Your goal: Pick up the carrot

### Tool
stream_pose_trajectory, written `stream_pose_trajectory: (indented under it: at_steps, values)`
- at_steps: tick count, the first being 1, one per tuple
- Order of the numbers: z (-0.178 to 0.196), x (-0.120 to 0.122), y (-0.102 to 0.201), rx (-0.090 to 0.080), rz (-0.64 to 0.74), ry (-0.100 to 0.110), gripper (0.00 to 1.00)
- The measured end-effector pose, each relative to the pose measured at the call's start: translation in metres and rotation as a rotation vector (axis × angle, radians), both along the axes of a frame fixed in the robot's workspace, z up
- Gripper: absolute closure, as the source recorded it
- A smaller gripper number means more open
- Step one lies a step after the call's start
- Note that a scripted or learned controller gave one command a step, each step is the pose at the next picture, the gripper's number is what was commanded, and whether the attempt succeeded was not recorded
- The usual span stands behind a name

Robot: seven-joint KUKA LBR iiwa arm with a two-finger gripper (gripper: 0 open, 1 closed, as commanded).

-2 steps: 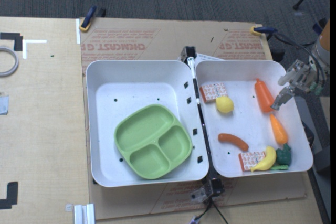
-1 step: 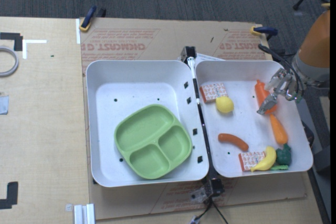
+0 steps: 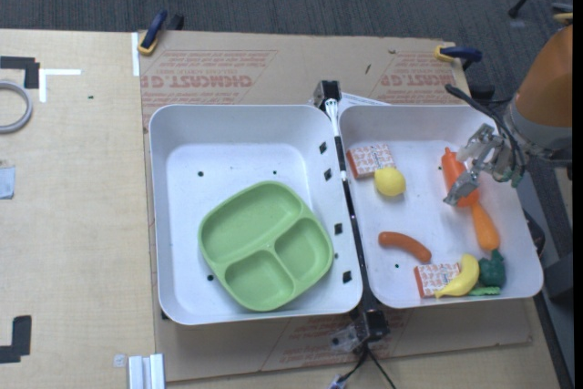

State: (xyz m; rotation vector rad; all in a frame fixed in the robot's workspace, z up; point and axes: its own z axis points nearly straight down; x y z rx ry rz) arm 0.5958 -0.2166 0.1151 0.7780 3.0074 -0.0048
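Note:
The carrot [image 3: 484, 225] lies in the right bin [image 3: 410, 127] near its right wall, a long orange shape running from upper left to lower right. Its redder upper end sits by the gripper [image 3: 463, 168]. The gripper reaches in from the right, low over that upper end. It looks open, with one finger [image 3: 460, 189] lying across the carrot's middle and the other above it. The carrot rests on the bin floor.
The right bin also holds a yellow lemon [image 3: 390, 181], a small red-and-white box [image 3: 370, 158], a red sausage [image 3: 404, 244], a banana [image 3: 461, 278] on another box and a green item [image 3: 493, 272]. A green divided plate [image 3: 264, 244] sits in the left bin [image 3: 182, 159].

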Motion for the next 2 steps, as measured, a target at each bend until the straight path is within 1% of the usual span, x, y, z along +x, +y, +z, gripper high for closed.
stream_pose_trajectory:
  at_steps: [1,2]
  values:
    - [-0.007,-0.037,-0.001,-0.01,0.125,-0.016,0.0]
    - [-0.009,-0.054,0.01,-0.015,0.3,-0.009,0.0]
